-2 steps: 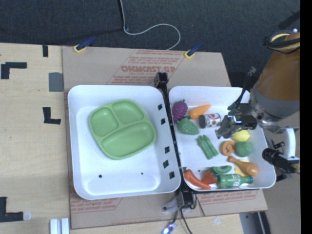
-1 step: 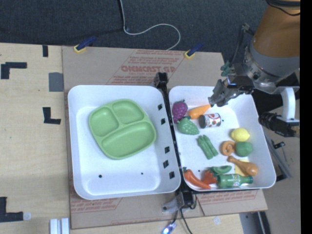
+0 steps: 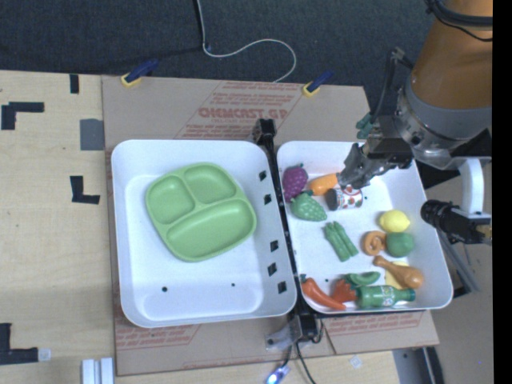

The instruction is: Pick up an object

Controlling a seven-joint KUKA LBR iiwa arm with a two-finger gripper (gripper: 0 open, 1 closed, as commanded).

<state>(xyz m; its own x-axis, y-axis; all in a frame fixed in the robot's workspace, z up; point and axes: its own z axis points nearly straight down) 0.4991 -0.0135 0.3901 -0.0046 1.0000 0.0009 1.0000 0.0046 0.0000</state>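
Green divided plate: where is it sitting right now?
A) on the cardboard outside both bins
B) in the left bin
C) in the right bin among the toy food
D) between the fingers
B: the green divided plate lies flat in the left bin, while the toy food is in the right bin.

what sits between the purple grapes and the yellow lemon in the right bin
In the camera view, an orange carrot piece and a small white can lie between the purple grapes and the yellow lemon, with the pincer right above the can.
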